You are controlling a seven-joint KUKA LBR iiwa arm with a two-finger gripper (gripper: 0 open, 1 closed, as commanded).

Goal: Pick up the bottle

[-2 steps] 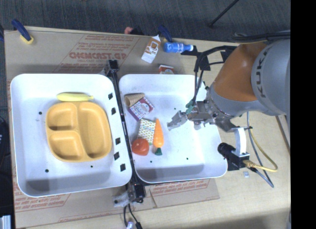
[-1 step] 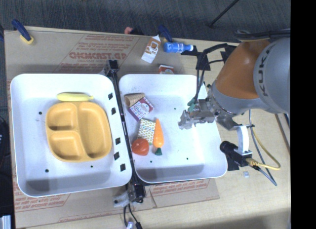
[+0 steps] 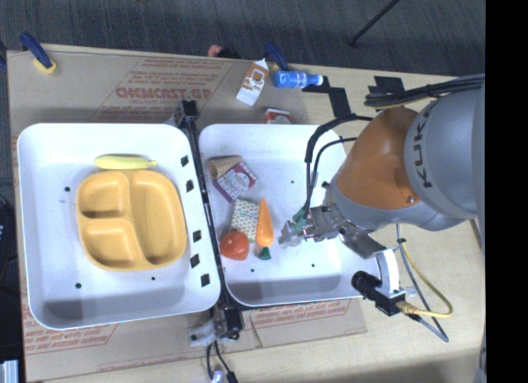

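Arm (image 3: 396,175) over cardboard-lined bench (image 3: 165,88), seemingly dark carpet beyond.

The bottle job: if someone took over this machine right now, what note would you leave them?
Gripper: low in the right bin, beside the carrot; nothing visibly in it.
Bottle: blue, lying on the bench beyond the right bin, outside both bins.
Also there: tomato and small packets by the carrot; yellow divided plate and banana in the left bin.
Done: nothing yet.
Left: reach the bottle, grasp, lift.

We see the bottle (image 3: 297,80): blue, lying on its side on the bench just beyond the right bin's far rim.
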